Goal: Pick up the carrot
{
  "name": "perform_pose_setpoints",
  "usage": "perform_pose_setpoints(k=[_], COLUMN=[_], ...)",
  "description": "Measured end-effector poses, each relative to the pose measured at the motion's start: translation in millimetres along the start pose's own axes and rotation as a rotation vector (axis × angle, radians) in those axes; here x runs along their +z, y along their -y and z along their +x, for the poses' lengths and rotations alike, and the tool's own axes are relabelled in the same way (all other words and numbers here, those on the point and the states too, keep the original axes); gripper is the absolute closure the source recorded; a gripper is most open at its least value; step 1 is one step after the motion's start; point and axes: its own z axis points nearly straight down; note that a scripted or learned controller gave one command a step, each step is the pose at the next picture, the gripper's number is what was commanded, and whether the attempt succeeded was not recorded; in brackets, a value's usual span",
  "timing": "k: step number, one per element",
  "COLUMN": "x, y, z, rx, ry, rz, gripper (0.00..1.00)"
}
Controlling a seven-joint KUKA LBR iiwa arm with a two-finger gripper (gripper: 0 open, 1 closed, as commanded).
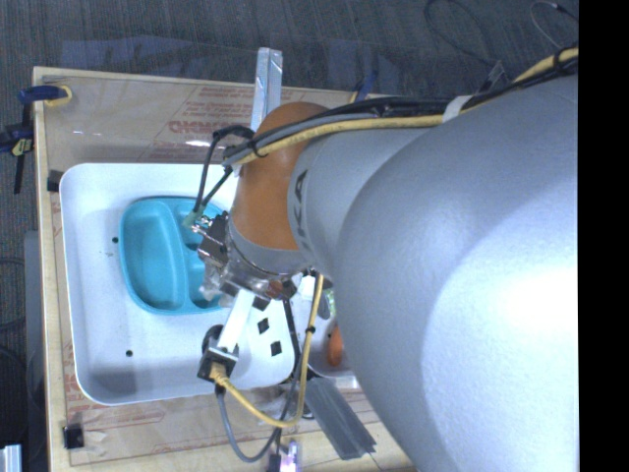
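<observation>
A small orange patch, possibly the carrot, peeks out between the arm's parts near the front edge of the bins; most of it is hidden. My grey arm with its orange band fills the right side and reaches over the left bin. The wrist, with its white mount and metal fittings, hangs over the bin's right half. My gripper sits beneath the wrist, beside a blue dish, and is largely covered.
A blue rounded dish lies in the middle of the left bin, touching or just under the wrist fittings. Cables loop around the wrist. The right bin is covered by the arm. The wooden bench edge runs behind.
</observation>
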Motion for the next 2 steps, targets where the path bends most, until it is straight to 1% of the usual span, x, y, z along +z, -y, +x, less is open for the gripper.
perform_pose_setpoints(k=[1, 2], x=[18, 64], y=[-31, 10], z=[-46, 15], rx=[-0.254, -0.430], ry=[-0.002, 0.001], rz=[-0.002, 0.000], gripper=[1.00, 1.00])
